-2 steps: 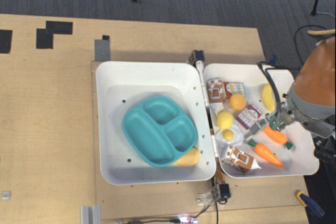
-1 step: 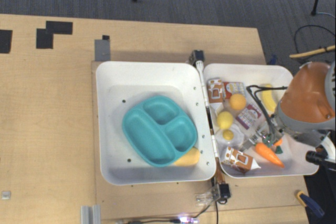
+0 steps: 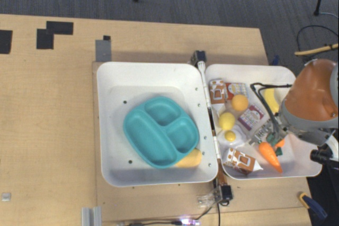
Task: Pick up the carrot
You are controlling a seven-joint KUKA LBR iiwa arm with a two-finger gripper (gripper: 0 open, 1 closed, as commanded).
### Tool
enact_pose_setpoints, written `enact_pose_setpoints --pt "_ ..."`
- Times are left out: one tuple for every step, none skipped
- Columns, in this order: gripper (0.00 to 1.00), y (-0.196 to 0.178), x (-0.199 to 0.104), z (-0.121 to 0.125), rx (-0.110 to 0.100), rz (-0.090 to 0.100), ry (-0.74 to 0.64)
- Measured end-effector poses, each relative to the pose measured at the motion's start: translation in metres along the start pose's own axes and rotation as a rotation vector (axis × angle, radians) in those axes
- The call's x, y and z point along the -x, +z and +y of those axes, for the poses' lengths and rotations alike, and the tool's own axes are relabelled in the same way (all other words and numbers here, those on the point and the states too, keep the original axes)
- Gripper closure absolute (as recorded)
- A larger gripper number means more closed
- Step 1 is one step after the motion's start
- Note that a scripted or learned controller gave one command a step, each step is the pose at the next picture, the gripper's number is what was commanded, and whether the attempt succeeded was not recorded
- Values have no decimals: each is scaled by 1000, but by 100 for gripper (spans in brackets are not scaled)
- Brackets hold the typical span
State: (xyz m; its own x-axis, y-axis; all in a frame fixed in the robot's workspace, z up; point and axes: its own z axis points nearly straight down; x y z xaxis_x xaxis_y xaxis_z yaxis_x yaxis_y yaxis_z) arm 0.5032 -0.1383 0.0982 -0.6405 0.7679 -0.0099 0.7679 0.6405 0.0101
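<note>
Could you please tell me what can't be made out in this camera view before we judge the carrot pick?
- Claw: its tips, and any contact with the carrot, are too small and cluttered to read.
- Yellow item: largely hidden under the teal tray.
- Right bin: its far-right part is covered by the arm.

Light wooden bench (image 3: pixel 47 129) carries 2 shallow white bins side by side: left bin (image 3: pixel 114 114), right bin (image 3: pixel 296 169). Black marks (image 3: pixel 53 33) at upper left.
</note>
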Motion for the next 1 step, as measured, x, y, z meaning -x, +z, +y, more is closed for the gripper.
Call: enact_pose_setpoints --pt "0 0 0 0 0 0 0"
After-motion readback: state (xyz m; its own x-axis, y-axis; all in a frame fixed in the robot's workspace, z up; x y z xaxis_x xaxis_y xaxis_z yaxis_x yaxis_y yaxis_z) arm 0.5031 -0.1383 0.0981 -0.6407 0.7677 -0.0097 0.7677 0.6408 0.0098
